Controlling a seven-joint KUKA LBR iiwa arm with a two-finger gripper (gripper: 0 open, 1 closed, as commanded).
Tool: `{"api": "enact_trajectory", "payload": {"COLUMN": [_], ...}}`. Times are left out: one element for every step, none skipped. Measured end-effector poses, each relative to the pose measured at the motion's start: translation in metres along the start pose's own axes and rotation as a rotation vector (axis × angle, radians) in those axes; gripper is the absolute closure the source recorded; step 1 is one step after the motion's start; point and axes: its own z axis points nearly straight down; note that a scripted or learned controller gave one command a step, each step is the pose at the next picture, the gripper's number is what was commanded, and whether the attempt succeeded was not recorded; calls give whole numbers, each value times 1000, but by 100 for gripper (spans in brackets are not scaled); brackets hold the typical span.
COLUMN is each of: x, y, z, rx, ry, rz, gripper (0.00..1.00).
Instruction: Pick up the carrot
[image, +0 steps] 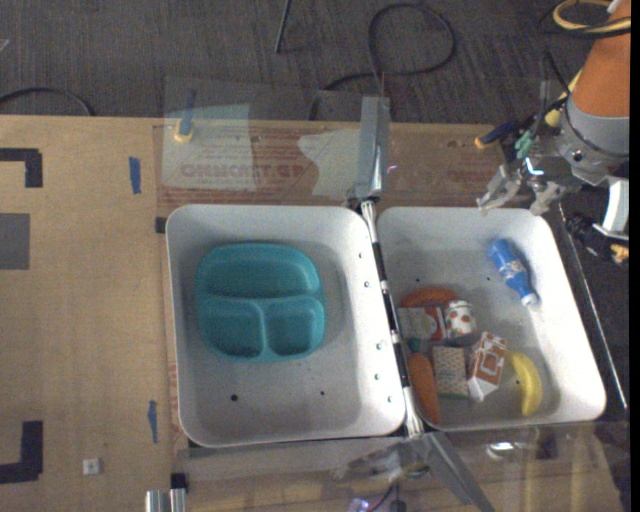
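Note:
The carrot is an orange stick lying along the left wall of the right bin, near its front corner. My gripper hovers above the far rim of that bin, well away from the carrot, with its two light fingers spread apart and nothing between them.
In the right bin also lie a blue bottle, a yellow banana, a reddish oval item, a strawberry-like piece and several small cartons crowded beside the carrot. The left bin holds a teal divided plate.

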Motion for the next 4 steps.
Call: {"api": "enact_trajectory", "payload": {"x": [-67,-22,4,36], "y": [-44,-64,-176,-163], "z": [-187,-35,21,145], "rx": [-3,-1,1,-18], "ry": [-3,-1,0,-3], "rz": [12,74,25,94], "gripper": [0,0,0,0]}}
